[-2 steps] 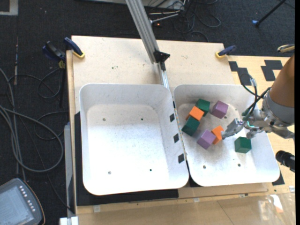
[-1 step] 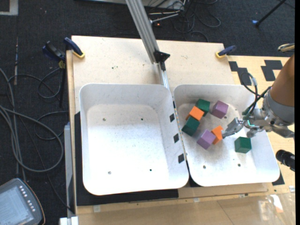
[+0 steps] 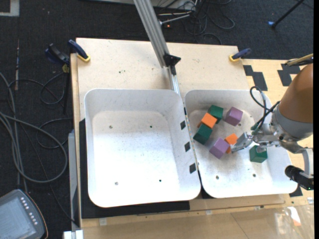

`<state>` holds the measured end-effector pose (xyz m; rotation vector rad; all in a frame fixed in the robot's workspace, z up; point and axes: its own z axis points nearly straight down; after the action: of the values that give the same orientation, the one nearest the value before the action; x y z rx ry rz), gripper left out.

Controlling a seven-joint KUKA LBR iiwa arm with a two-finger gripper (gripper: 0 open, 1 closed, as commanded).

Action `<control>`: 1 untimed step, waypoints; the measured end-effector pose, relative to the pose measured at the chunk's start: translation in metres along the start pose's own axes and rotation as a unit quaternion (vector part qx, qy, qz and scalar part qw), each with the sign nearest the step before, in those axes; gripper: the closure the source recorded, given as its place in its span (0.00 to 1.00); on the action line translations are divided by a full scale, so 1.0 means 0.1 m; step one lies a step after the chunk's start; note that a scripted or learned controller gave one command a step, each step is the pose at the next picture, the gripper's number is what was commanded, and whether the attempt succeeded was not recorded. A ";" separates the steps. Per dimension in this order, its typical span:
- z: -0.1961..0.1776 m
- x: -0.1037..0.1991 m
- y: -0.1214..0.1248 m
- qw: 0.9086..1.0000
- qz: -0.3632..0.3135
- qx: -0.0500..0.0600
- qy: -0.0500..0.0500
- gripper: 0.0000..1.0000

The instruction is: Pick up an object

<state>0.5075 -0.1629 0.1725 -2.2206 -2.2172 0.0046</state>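
A single camera looked down from above the bench [image 3: 149, 59] at a slant, its line of sight tipped toward the top of the frame, where dark floor and loose cables [image 3: 30, 128] showed beyond the bench's far edge. It stood far enough off to take in both white bins whole: the left bin [image 3: 94, 101] across the centre and lower left of the frame, the right bin [image 3: 279, 183] at the centre right. The arm [image 3: 299, 103] came in at the right edge. A metal strut [image 3: 152, 26] ran down from the top centre.
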 end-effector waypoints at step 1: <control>0.44 0.04 -0.04 1.000 0.000 0.000 0.000 0.00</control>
<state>0.5035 -0.1592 0.1284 -2.2190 -2.2173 0.0040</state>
